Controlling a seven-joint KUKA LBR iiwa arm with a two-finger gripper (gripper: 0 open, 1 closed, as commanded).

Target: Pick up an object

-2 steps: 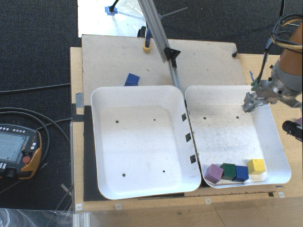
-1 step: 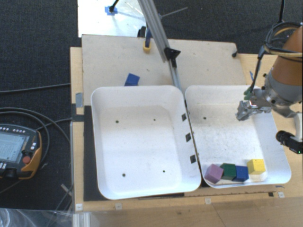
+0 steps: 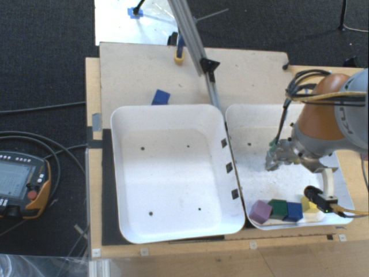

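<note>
The grey arm (image 3: 351, 117) reaches in from the right, its orange band (image 3: 323, 111) above the wrist — the tool (image 3: 275, 157) points down and left, fingers too blurred to read.

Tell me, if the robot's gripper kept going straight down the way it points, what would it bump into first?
Probably just the bare white floor of the right bin. The gripper points down over an open patch, and the purple block and its neighbours sit nearer the front edge. Depth is hard to judge from this slanted view.

Dark carpet floor (image 3: 46, 45) surrounds my wooden bench (image 3: 173, 248). Pale board (image 3: 138, 74) covers its top. Black cables (image 3: 34, 140) trail left beside a teach pendant (image 3: 20, 183). Bright patch (image 3: 121, 10) beyond the board.
</note>
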